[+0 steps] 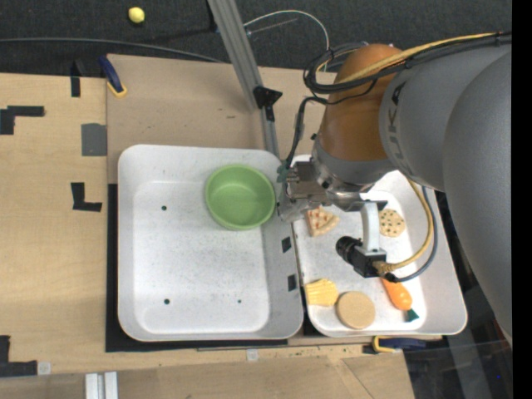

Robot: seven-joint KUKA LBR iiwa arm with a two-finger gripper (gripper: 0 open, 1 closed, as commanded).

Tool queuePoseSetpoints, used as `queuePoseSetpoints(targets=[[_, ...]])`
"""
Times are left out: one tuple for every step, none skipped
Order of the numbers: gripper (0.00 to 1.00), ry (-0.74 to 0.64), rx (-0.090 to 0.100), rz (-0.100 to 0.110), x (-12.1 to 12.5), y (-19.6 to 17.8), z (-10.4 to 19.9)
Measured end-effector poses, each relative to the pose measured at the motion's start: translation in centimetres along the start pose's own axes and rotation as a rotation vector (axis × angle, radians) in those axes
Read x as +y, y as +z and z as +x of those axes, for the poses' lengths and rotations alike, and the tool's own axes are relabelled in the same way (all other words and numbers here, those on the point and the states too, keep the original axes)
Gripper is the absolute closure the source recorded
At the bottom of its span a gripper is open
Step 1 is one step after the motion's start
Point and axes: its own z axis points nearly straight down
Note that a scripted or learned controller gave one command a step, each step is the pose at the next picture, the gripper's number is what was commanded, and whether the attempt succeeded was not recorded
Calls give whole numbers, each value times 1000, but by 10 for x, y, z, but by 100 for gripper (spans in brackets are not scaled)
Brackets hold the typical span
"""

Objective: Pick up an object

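Observation:
A green bowl (240, 195) sits in the left bin (158, 248), near its upper right corner. The right bin (440, 306) holds a pizza slice (320, 220), a cookie (391, 222), a yellow wedge (321, 292), a tan round disc (356, 310) and a carrot (399, 295). My gripper (301, 196) hangs low over the right bin's upper left part, just left of the pizza slice and close to the divider between the bins. The arm's bulk covers the wrist from above.
The grey arm and its orange band (357, 115) cover the upper part of the right bin. A black fitting with cables (359, 256) hangs over the bin's middle. A metal pole (241, 48) slants down to the bins' top edge. A yellow ball (135, 14) lies far back.

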Motion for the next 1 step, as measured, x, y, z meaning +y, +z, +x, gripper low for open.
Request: queuePoseSetpoints(targets=[[100, 1, 0, 0, 5, -3, 44]])
